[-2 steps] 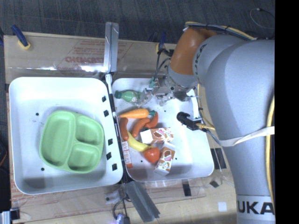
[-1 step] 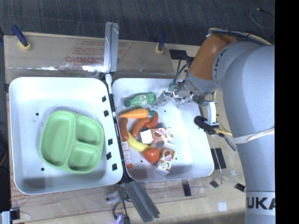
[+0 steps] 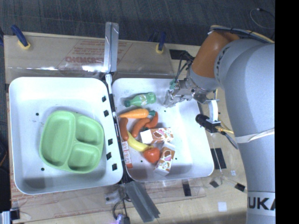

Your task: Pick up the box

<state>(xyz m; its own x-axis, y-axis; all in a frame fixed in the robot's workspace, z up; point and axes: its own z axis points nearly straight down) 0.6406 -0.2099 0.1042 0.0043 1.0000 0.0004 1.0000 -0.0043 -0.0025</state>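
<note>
I see the gripper [image 3: 175,94] low over the far part of the right bin [image 3: 198,164], and I cannot tell how it is set. A green bottle [image 3: 140,99] lies just left of it. The box [image 3: 166,160] lies well nearer, at the near end of the food pile, beside a tomato [image 3: 151,155]. The left bin [image 3: 23,97] carries a green tray [image 3: 71,141].

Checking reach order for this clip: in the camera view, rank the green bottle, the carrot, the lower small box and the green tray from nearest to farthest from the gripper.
From the gripper:
1. green bottle, just to its left
2. carrot, below the bottle
3. lower small box, near the right bin's front
4. green tray, in the left bin
</note>
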